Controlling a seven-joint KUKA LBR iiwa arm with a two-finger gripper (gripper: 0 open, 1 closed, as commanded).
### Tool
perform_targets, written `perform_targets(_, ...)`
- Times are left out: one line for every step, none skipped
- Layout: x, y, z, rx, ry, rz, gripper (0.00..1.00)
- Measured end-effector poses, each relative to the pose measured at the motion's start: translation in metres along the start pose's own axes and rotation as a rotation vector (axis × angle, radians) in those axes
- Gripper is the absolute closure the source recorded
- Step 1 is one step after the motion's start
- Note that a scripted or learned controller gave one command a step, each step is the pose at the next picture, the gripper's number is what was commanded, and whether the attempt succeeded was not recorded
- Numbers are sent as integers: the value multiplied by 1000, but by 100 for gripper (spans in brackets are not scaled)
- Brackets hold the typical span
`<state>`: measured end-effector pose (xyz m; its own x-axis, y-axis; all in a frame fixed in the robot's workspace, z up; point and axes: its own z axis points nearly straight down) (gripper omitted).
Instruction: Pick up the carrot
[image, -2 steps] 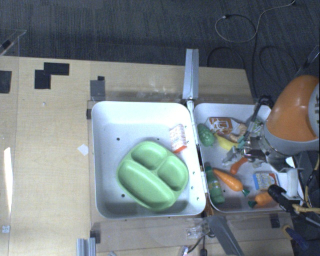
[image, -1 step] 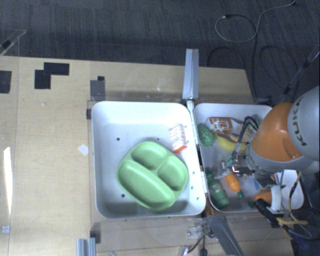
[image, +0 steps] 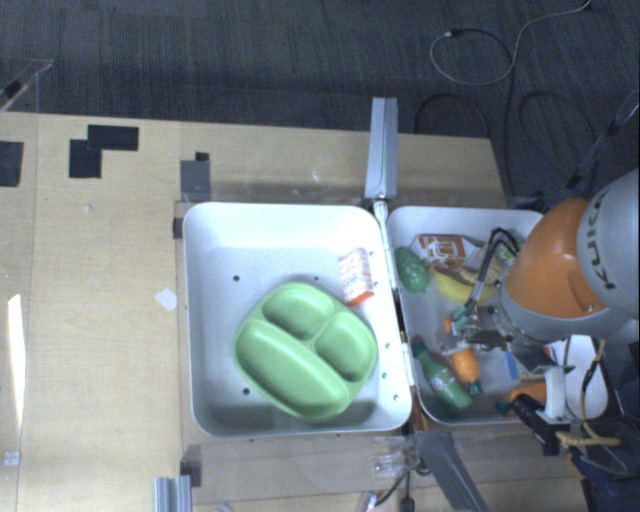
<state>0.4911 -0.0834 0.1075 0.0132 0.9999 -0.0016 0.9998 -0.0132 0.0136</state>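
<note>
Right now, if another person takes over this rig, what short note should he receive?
Gripper: low in the right bin, just above the carrot; grasp cannot be confirmed.
Carrot: in the right bin's lower part, next to a green bottle, with a banana further up.
Left bin: a green divided plate and a small packet.
Done: arm reached the carrot.
Left: grasp and lift it.

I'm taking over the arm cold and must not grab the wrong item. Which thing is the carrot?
Look in the right-hand bin, the one under the arm. Near its middle, just below the hand, lies the carrot, a short orange piece. It is the only orange item in the cluster: the bottle touching its left side is green, and the banana above it is yellow.
</note>
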Motion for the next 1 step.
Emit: perform_targets(44, -1, -152, 6, 2, -119, 100)
